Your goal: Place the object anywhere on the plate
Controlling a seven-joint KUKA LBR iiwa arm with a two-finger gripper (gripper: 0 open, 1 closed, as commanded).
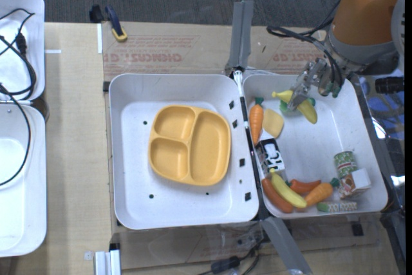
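A yellow plate (190, 143) with three compartments lies in the left white bin (129, 158), with nothing on it. My gripper (300, 94) hangs low over the back of the right bin (373, 138), below the orange-banded wrist. Right under it lies a yellow curved toy with a green part (309, 111). One yellow end pokes out to the gripper's left and the other to its lower right. The gripper hides the toy's middle, so I cannot see whether it is touching the toy.
The right bin also holds an orange carrot (256, 122), a pale yellow slice (274, 122), a black-and-white box (270, 155), a banana (288, 190), a green can (345, 163) and a small carton (356, 181). A grey divider post (241, 35) stands between the bins.
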